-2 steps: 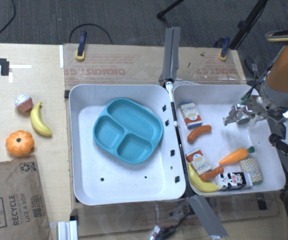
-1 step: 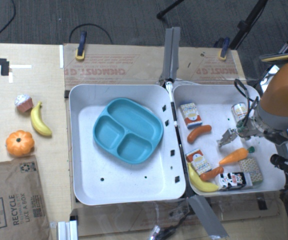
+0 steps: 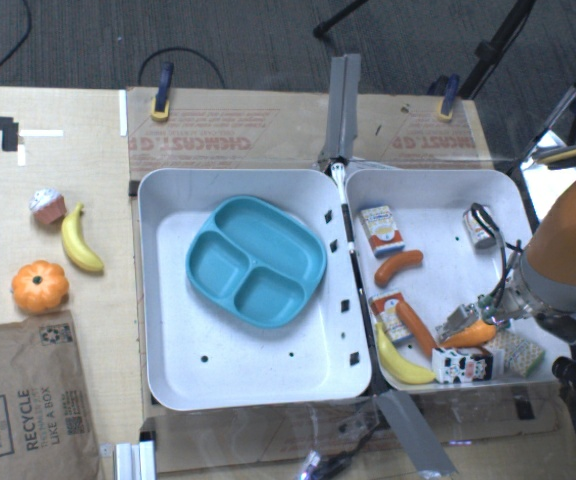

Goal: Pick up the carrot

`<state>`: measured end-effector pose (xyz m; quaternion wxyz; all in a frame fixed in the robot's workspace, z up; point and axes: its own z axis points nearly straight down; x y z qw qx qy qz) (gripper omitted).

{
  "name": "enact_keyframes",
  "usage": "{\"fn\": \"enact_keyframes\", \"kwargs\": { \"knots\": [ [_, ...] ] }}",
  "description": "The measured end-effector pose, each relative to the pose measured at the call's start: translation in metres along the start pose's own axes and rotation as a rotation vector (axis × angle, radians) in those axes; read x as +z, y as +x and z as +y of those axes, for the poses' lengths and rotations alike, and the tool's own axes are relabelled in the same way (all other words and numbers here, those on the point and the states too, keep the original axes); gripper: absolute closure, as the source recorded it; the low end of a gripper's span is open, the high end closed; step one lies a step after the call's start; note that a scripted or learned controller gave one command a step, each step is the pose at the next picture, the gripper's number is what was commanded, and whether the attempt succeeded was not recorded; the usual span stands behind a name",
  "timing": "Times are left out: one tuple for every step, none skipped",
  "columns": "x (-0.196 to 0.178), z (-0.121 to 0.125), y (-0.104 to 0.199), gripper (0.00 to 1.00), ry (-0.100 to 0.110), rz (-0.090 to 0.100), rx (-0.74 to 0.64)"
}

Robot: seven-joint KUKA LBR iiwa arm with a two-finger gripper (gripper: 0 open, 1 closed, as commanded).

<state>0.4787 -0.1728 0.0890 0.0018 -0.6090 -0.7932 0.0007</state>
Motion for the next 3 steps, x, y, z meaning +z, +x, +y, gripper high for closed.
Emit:
{"fn": "enact_keyframes", "kwargs": {
  "knots": [
    [-0.007,0.001,-0.002,1.00,-0.001,-0.002,0.004],
    [-0.061,0.010,0.040,1.00,0.001,0.000,-0.021],
    [-0.092,0.013,0.051,1.00,-0.001,-0.002,-0.206]
  ]
}}
